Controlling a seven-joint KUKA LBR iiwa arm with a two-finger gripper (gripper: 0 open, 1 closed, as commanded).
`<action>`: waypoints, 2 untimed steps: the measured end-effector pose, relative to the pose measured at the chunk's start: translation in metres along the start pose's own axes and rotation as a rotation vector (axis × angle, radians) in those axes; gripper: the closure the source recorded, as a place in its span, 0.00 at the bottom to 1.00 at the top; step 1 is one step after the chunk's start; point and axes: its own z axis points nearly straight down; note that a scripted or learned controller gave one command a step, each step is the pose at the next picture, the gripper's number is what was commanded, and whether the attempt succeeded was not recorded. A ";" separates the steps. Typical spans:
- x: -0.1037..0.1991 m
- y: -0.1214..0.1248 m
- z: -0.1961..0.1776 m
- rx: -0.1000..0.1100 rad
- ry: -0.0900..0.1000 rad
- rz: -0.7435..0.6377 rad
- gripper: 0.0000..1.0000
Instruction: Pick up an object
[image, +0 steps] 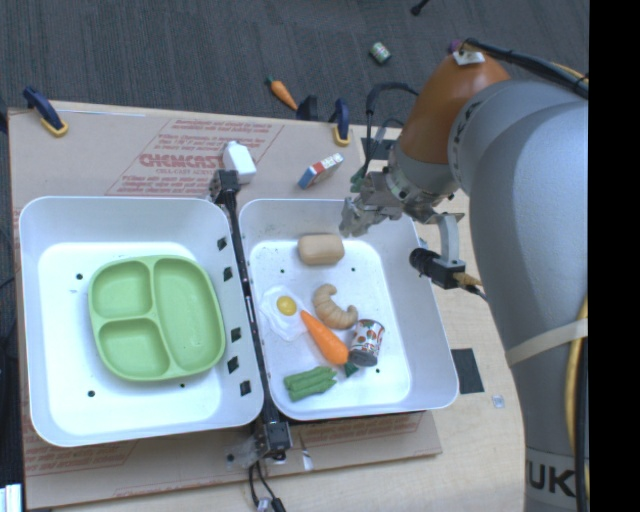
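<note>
Bread roll (320, 249) — the toy item nearest the gripper (357, 216) — lies at the far end of the right bin (425, 345), just beside the gripper, which hangs at the bin's far rim. Whether the jaws are spread or closed cannot be told; the wrist hides them. Nothing is seen held.

Risks, as judged from this position:
- A descent from here may strike the bin rim, since the gripper sits over the wall rather than the floor.
- The rounded roll may slide away under off-centre contact.
- Nearer the front, the croissant (335, 306), carrot (325, 338), fried egg (284, 308), small can (365, 343) and green beans (310, 381) crowd together — a grasp there may catch two items.

The left bin (40, 330) holds a green divided plate (155, 317). The can's label is too small to read.
</note>
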 end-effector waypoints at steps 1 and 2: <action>0.030 -0.110 -0.045 0.001 0.000 0.001 1.00; -0.016 -0.058 -0.052 -0.001 0.000 0.002 1.00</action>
